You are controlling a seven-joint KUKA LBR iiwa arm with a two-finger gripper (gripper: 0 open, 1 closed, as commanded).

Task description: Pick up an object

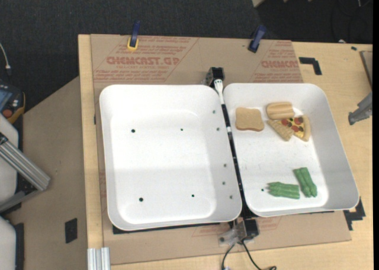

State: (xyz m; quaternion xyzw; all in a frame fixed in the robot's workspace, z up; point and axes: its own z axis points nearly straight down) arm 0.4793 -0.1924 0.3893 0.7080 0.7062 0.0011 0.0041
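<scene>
A grey piece of the arm (361, 112) pokes in at the counter's right edge; whether the pincer is wide or narrow cannot be told. In the right shallow white plastic bin (331, 156), near its far edge, lie a tan toast-shaped slice (249, 119), a small brown bread roll (279, 110) and a toy pizza wedge (292, 127) touching the roll. Two green bean-pod toys (294, 186) sit near its front right corner. The left white bin (166, 156) adjoins it.

"CHEMCAST GP" on the cardboard sheet (155, 57)
</scene>
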